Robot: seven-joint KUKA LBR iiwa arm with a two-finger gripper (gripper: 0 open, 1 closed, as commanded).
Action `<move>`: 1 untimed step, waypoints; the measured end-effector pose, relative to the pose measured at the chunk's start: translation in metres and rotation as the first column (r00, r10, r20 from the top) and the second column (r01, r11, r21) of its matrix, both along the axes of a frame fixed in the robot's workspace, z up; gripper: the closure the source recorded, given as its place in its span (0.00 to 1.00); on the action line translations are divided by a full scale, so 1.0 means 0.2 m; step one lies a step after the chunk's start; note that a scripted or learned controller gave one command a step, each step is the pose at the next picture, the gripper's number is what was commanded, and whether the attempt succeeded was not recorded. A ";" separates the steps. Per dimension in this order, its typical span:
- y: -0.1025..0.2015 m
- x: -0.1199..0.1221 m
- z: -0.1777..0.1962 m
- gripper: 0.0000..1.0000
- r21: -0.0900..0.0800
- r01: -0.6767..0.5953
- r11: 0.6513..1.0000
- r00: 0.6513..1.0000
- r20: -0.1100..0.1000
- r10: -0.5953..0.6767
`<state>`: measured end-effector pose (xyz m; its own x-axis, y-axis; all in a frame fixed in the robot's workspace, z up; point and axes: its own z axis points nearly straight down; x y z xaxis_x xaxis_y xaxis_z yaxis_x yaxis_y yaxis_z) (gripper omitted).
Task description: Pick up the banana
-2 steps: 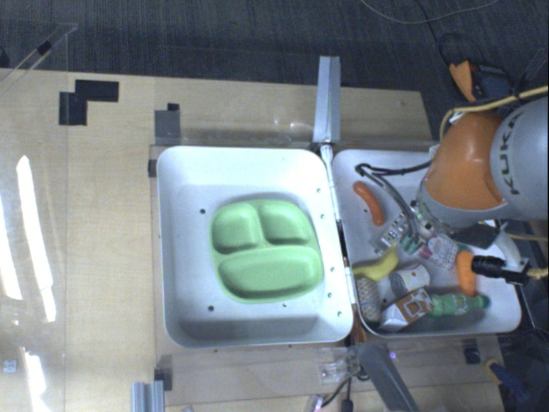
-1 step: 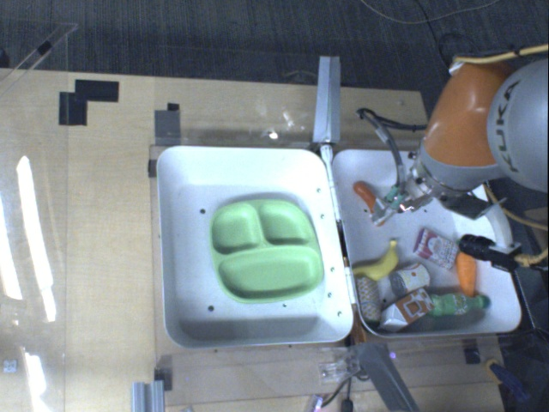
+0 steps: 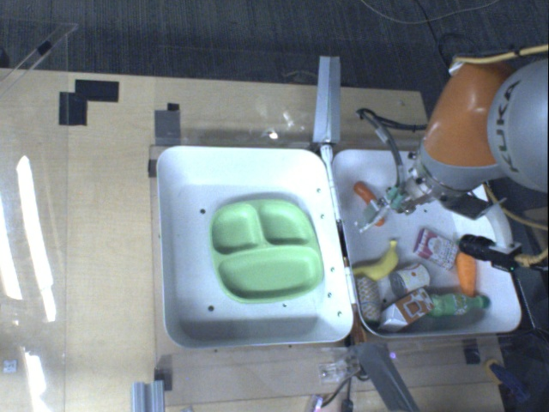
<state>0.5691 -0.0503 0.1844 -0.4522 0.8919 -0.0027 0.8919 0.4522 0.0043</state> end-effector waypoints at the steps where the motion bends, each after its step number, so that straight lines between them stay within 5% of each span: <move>1: -0.22 -0.15 0.01 0.00 0.000 0.040 0.999 0.999 -0.001 -0.040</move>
